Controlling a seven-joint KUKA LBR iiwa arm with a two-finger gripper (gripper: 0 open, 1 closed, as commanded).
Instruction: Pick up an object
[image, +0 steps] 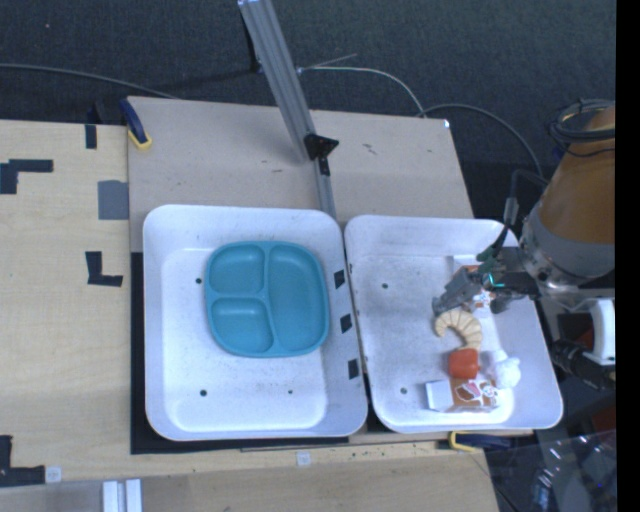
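Note:
My gripper (470, 300) hangs over the right bin (400, 300), just above a tan croissant-shaped piece (460, 324). Its dark fingers stand apart, one at the left (447, 296) and one at the right (497, 302), and nothing is between them. Just in front of the croissant lies a red block (463, 362). Nearer the bin's front edge sit a small white block (437, 394), a brown and orange item (476, 395) and a white lump (506, 373).
The left bin (175, 330) holds a teal divided plate (267, 298). A metal rail (285, 75) slants down to the gap between the bins. The grey and orange arm (580, 200) fills the right side above the right bin's far corner.

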